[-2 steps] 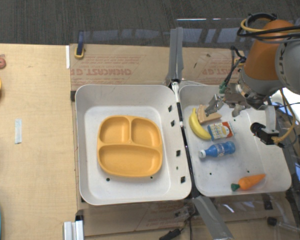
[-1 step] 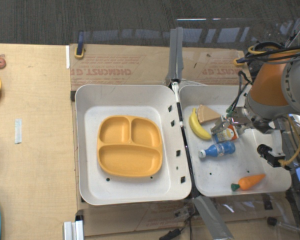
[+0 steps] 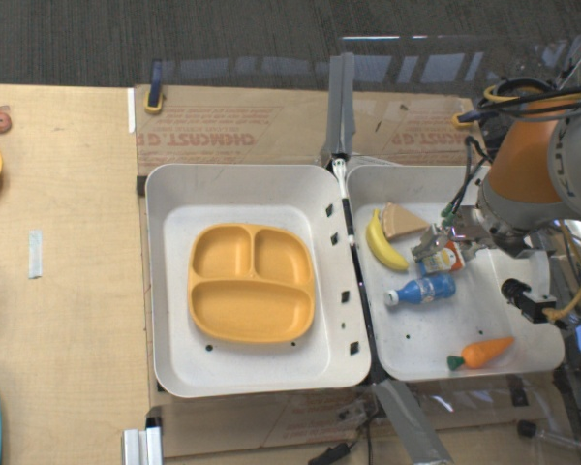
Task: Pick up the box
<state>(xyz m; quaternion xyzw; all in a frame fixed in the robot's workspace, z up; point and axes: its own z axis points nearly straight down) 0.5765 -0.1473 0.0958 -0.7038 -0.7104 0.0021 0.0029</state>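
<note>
A carrot (image 3: pixel 485 353) lay nearest in the right bin (image 3: pixel 407 356), then a blue-labelled bottle (image 3: pixel 421 291). The jaws (image 3: pixel 433 246) sat low over small items beside a banana (image 3: pixel 384 243); their opening couldn't be told. The tan box (image 3: pixel 403 222) rested behind them. Farther back, cardboard (image 3: pixel 232 129) read CHEMCAST GP upside down

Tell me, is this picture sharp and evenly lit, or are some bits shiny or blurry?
In the camera view the light is soft and even; the orange tray casts barely any shadow on the left bin. A clear panel behind the right bin shows pale glare. The gripper looks slightly smeared, while the banana, bottle and carrot stay crisp.
</note>
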